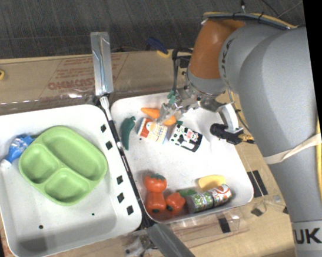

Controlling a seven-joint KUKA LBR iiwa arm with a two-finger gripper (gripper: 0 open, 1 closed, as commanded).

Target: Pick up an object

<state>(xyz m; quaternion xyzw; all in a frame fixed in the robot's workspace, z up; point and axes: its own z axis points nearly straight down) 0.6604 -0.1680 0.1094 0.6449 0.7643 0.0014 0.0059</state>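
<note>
My gripper (171, 107) hangs low over the back of the right bin (237, 162), below the orange wrist band. It is right beside an orange carrot (150, 113) and just above a white and orange carton (152, 131). A black and white carton (187, 138) lies just to the right of that one. A dark green curved piece (127, 130) rests by the bin's left wall. I cannot tell whether the gripper touches the carrot.
Red and orange toy vegetables (158, 195), a lying can (209, 199) and a yellow piece (211, 181) sit along the right bin's front. The left bin (22, 239) holds a green divided plate (64, 163) and a blue item (18, 146). The grey arm covers the right side.
</note>
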